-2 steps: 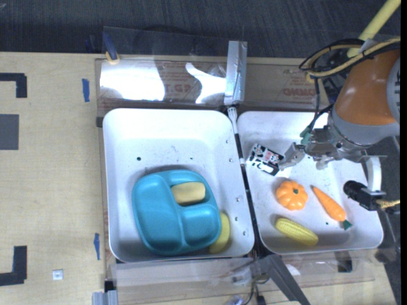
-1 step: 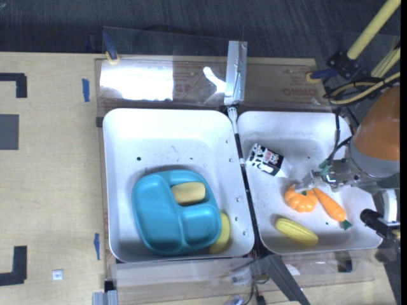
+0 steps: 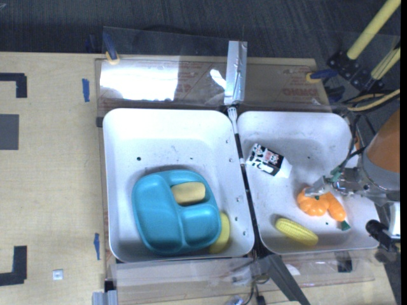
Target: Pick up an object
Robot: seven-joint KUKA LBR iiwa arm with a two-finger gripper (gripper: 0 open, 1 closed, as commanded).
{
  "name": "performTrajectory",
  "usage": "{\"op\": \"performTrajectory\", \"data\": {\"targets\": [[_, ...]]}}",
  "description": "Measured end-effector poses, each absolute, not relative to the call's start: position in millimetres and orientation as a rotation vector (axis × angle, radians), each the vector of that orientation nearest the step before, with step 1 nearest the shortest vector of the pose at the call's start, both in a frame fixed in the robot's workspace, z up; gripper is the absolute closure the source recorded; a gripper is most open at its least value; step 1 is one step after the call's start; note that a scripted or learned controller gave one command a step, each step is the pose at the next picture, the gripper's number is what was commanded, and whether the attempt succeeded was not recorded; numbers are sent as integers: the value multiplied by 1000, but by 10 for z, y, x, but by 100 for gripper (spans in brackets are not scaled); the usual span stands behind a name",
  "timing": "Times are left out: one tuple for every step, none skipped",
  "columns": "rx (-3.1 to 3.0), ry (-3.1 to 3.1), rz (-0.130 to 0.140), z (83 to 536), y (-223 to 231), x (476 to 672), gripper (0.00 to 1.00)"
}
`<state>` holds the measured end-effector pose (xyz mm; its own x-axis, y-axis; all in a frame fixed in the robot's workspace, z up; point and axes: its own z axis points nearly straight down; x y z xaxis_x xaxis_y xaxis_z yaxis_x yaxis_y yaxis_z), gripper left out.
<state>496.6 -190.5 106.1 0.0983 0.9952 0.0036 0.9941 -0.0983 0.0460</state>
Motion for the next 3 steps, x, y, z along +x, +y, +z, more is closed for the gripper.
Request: {"op": "performTrajectory", "data": {"targets": [[2320,2113,12,873,-1091,4853,0],[2323,2103,12,974,-1121,4854,100],[2423,1998,4,2063,-621,4806,100]]}}
